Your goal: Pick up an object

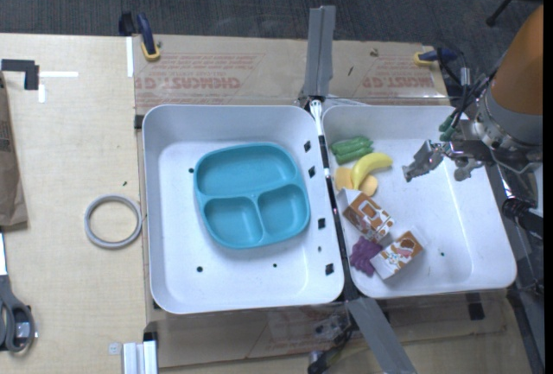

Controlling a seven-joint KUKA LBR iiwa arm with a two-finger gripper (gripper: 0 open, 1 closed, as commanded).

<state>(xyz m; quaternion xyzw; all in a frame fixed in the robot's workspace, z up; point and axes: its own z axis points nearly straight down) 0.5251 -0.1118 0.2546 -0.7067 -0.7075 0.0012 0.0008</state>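
My gripper (442, 167) hangs over the right bin (471, 264), near its upper right part, open with nothing between its fingers. To its left, along the bin's left wall, lie a green vegetable toy (352, 148), a yellow banana (371, 165) and a small yellow piece (346, 180). Below those lie two brown-and-white cartons (368, 217) (400, 252) and a purple toy (364, 256). The banana is the nearest to the gripper, a short way to its left.
The left bin (164, 191) holds a blue divided plate (251, 194). A grey divider bar (320, 53) runs between the bins at the back. On the bench to the left lie a tape ring (113, 220) and scissors (15, 322).
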